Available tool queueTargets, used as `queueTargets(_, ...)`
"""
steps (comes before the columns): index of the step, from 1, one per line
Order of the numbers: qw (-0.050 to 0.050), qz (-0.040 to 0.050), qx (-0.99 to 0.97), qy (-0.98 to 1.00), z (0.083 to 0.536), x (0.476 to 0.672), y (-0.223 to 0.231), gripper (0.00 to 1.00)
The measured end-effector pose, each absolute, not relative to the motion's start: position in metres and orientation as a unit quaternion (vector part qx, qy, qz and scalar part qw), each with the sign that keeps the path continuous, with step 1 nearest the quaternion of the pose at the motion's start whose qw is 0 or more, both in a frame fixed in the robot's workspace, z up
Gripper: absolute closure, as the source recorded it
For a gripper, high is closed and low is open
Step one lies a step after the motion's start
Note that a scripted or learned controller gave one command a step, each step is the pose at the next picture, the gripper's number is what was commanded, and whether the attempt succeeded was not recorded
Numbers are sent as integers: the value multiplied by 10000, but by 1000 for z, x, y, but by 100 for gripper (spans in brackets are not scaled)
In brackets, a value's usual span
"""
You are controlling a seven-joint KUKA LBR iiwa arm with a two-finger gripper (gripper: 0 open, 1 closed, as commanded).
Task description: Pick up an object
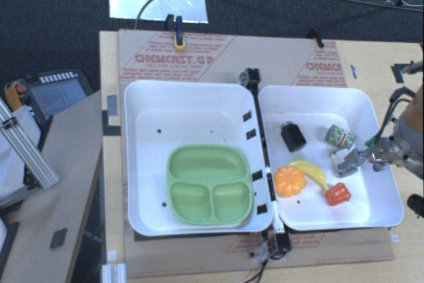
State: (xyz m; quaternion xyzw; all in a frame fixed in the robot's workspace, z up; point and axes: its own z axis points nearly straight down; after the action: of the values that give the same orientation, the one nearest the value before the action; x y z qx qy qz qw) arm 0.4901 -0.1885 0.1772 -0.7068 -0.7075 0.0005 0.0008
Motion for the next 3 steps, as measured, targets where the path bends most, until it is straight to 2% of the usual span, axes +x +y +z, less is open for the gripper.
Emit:
queueTargets(1, 13, 5, -7067, -7075, 135, 490, -188, 0)
queueTargets(2, -21, -7, -7065, -7077, 148, 492, -189, 100)
queueTargets(3, -36, -14, -7071, -7071, 198, 487, -196, 100)
